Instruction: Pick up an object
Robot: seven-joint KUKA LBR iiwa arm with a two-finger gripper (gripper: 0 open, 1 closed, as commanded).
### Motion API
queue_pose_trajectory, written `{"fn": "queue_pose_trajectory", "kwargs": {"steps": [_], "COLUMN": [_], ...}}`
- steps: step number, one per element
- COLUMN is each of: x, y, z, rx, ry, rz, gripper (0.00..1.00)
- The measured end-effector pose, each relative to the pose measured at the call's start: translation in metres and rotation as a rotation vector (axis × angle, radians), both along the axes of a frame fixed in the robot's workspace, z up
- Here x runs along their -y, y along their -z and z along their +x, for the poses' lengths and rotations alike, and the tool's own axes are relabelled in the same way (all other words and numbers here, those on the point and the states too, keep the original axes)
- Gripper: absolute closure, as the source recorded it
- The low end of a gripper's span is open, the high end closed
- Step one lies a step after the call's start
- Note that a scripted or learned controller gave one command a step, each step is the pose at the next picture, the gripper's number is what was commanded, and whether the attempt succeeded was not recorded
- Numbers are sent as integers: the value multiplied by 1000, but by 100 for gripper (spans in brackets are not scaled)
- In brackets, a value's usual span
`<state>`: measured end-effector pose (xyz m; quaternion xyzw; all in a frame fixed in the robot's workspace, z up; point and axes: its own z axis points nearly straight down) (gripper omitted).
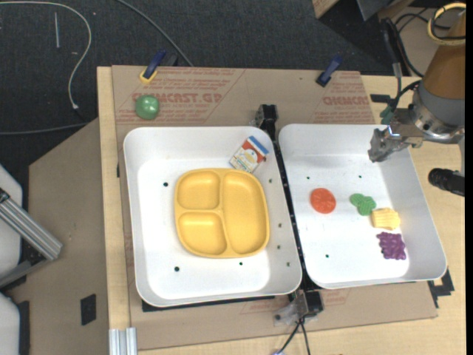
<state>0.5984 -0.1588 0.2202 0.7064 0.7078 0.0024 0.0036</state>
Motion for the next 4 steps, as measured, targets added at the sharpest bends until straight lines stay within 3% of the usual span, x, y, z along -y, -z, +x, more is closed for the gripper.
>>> {"fn": "queue_pose_trajectory", "kwargs": {"steps": [1, 2, 4], "x": [0, -49, -141], "y": [-49, -31, -15], "z": [2, -16, -64], "rx": [-1, -12, -13], "ry": [0, -3, -2], "rz": [0, 5, 4], "gripper": [100, 100, 100]}}
